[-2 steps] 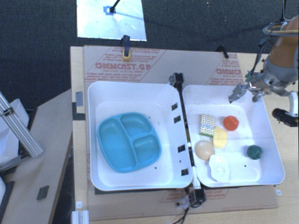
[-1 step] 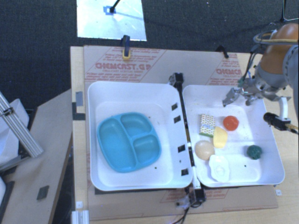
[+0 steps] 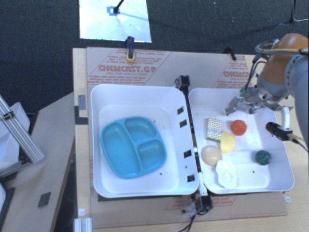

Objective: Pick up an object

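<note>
The right bin (image 3: 277, 178) holds several small things. A red ball (image 3: 238, 127) lies near its middle, with a yellow-green patterned block (image 3: 214, 128) to its left. Below them lie a yellow lemon-like piece (image 3: 227, 142), a beige round piece (image 3: 211, 154) and a white piece (image 3: 226, 174). A dark green ball (image 3: 262, 157) rests toward the right wall. My gripper (image 3: 240, 109) hovers over the far part of this bin, just above the red ball, open, with nothing between its fingers.
The left bin (image 3: 111, 93) carries a blue divided plate (image 3: 133, 146). A black-clipped ridge (image 3: 186, 124) separates the two bins. A yellow clamp (image 3: 130, 50) sits at the bench's far edge. The arm (image 3: 285, 62) fills the upper right.
</note>
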`<state>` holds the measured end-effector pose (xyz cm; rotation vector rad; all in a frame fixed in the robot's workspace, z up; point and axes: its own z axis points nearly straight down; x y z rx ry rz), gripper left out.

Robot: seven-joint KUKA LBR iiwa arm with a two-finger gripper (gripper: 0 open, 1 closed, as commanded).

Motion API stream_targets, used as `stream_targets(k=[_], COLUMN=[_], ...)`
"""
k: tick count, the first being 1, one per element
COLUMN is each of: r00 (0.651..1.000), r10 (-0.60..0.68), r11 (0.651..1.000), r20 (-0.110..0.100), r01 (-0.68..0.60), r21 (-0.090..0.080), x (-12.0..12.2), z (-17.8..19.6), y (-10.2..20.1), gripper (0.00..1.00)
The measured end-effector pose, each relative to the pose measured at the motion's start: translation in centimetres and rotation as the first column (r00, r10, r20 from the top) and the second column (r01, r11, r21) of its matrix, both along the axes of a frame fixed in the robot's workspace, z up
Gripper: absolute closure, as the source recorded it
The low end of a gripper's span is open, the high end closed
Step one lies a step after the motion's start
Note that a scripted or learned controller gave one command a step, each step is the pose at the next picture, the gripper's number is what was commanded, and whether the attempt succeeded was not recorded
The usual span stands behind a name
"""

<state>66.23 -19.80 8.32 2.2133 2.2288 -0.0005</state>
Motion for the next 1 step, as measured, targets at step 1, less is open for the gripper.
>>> stream_targets(k=[1], r00=[1.000], r10=[0.002], r11=[1.000], r20=[0.007], r01=[-0.002], r21=[-0.003], x=[0.21], z=[1.42], y=[-0.05], gripper=[1.00])
